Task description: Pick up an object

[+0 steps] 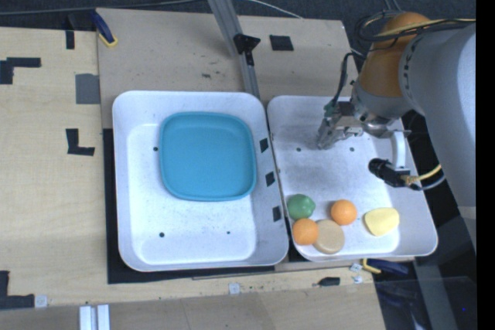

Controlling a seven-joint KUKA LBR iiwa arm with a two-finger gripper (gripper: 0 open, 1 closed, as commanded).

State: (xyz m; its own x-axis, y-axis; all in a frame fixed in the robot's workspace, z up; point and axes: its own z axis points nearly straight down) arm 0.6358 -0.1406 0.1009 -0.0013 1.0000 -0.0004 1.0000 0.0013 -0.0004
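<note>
The gripper (328, 137) hangs over the right bin's (298, 166) bare far half, fingers close together, holding nothing. Small fruit-like pieces (334, 222) cluster along its near edge. A blue plate (207, 155) fills the left bin (139, 228).

Two bins (128, 166); one blue plate (207, 155); five small objects (329, 236).

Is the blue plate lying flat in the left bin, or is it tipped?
Flat: the blue plate rests level on the left bin's floor, rim up.
</note>
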